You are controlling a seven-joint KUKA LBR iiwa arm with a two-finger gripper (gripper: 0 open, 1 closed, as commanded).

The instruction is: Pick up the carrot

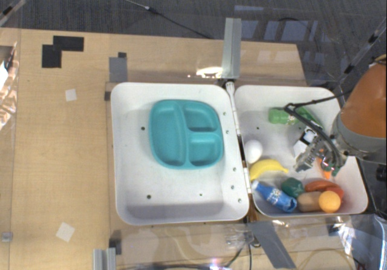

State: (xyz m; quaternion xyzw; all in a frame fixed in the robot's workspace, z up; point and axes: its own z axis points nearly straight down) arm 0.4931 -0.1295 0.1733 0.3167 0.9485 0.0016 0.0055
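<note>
Left bin (127, 202): a divided plate (185, 134) lies at its centre. Right bin (260, 98): an egg (253, 151) sits against the left wall, a banana (266, 169) just before it, a bottle (274, 196) nearer still. My gripper (312, 158) hangs over the right half, behind the orange (329, 201).

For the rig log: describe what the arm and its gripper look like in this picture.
The arm enters from the right as a rounded orange band above a grey wrist section. Black cables loop from it over the right bin. The gripper is a small metallic assembly with black and white parts and thin coloured wires; a bit of orange shows beside it.
</note>
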